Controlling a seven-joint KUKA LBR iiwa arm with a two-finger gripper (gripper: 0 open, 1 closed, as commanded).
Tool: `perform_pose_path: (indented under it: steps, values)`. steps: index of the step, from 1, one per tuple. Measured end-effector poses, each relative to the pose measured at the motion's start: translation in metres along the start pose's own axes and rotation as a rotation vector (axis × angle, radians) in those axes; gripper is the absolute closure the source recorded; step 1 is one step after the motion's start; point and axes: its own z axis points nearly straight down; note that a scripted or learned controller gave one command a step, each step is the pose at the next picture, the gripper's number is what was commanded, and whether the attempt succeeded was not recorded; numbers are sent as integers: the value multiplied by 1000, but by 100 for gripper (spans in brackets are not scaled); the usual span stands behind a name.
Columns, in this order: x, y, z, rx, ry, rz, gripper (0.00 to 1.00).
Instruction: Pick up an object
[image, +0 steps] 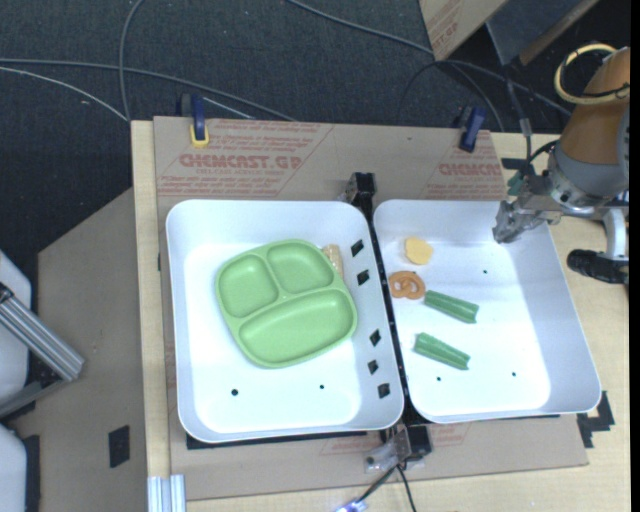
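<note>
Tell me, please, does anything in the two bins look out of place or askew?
Little stands out. The green divided plate lies turned at a slant in the left bin, and a small tan item is tucked against its far edge, partly hidden.

A green divided plate (287, 303) is lying in the left white bin (185, 300), its three compartments facing up. The right white bin (560, 330) is sitting just beside it, with a row of small black clips (358, 250) running along the seam between them. Both bins are resting on a brown cardboard sheet (270, 150), which two blue clamps (199, 117) (470, 124) are pinning at its far edge. Grey cables (130, 60) are trailing across the dark floor behind.
</note>
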Motion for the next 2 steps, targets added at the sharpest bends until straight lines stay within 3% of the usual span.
perform_pose_path:
  steps: [2]
  values:
    - [-4,7,-113,-2,-1,-1,100]
